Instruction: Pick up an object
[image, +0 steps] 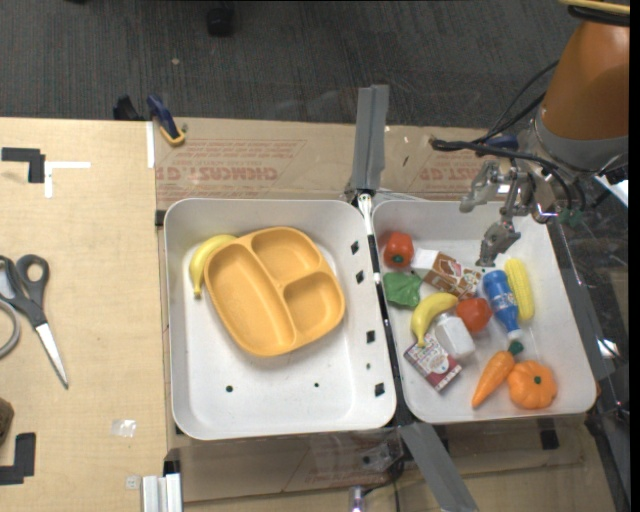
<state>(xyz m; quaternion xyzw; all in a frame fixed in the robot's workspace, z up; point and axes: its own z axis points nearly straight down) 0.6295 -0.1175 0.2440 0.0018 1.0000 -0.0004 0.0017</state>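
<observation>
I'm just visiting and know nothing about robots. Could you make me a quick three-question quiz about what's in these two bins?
1. True or false: the yellow divided plate lies in the right bin.
2. What lies tucked against the plate's left edge: A) a carrot, B) a banana, C) a tomato?
3. Fill in: the gripper hangs above the ______ part of the right bin.

Key
1. False. It lies in the left bin.
2. B. A banana curves along that edge. The carrot and the tomato are in the right bin.
3. Upper (far), just above the blue bottle and the corn cob.
</observation>
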